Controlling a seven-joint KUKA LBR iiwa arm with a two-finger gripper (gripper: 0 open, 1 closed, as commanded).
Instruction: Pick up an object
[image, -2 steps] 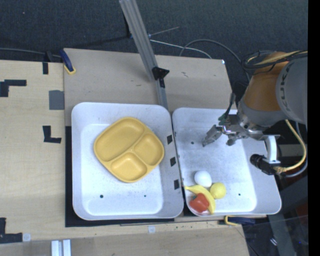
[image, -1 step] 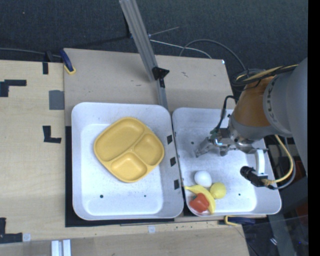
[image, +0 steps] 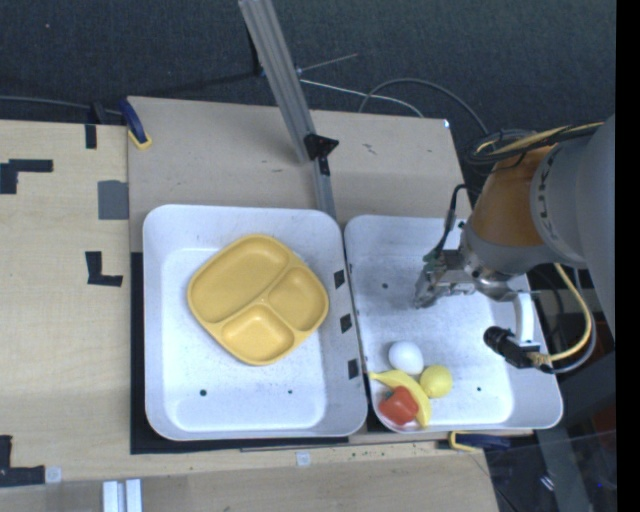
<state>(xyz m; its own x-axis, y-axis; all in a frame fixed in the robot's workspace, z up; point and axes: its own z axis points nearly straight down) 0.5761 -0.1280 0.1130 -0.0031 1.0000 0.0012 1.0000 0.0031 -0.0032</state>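
Jaws could not be read at this slant, and nothing showed between them; the gripper (image: 432, 291) hung over bare floor in the upper part of the right bin (image: 385, 240). Its candidates lay clustered well apart from it, in that bin's near left corner: a white egg-shaped ball (image: 405, 356), a small yellow ball (image: 436, 380), a yellow banana (image: 398, 379) and a red piece (image: 399, 404) pressed against one another. All looked like light, stiff, smooth toy pieces, likely to roll or squirt from a pinch. The egg seemed easiest, taken across its middle from its free upper side. A yellow divided plate (image: 258, 298) sat in the left bin (image: 160, 330).
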